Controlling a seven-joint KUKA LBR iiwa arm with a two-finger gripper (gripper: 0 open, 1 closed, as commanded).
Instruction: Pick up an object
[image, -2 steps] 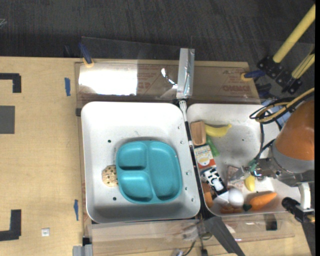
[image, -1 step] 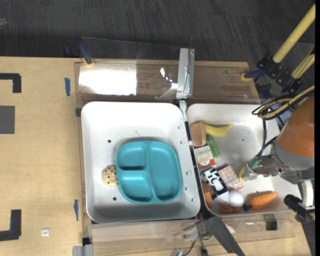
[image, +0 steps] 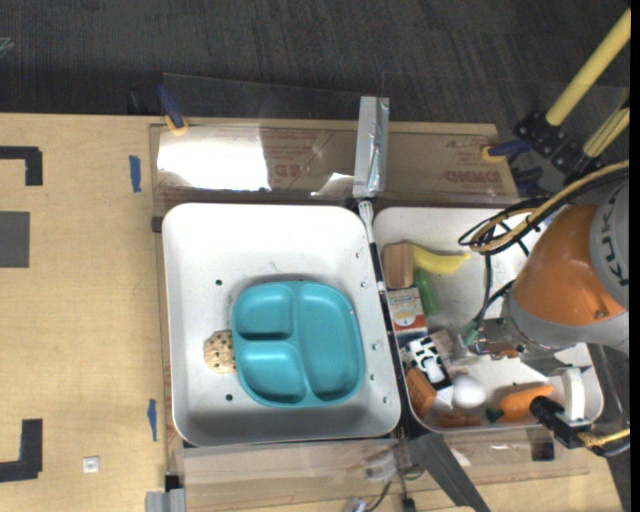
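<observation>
Your nearest item is the teal three-compartment plastic tray (image: 297, 342), lying in the left white bin (image: 200, 250). At its nine o'clock, touching its edge, sits a round speckled cookie (image: 218, 351). Moving right, the right white bin (image: 480, 222) holds a yellow banana (image: 440, 261) at twelve o'clock, a small carton (image: 404, 308) below it, then a white ball (image: 468, 393) and an orange carrot (image: 518, 402) at six o'clock. You see the gripper (image: 492, 342) low over this clutter; its pincer state cannot be told.
</observation>
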